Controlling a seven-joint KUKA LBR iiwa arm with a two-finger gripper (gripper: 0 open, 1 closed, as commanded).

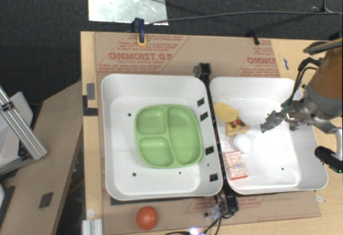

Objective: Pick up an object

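Objects for picking lie in the right bin (pixel 308 175), all to the left of the gripper (pixel 269 122). The gripper is low inside this bin, and I cannot tell how it stands, but nothing is seen in it. Nearest on its left is a white ball (pixel 242 143), then a yellow toy (pixel 228 113) and a small printed box (pixel 235 164) beside the bin's left wall. Nothing is lifted yet, so the whole grasp remains to do, in my judgement. Farther left, a green plate (pixel 167 136) lies in the left bin (pixel 115 95).
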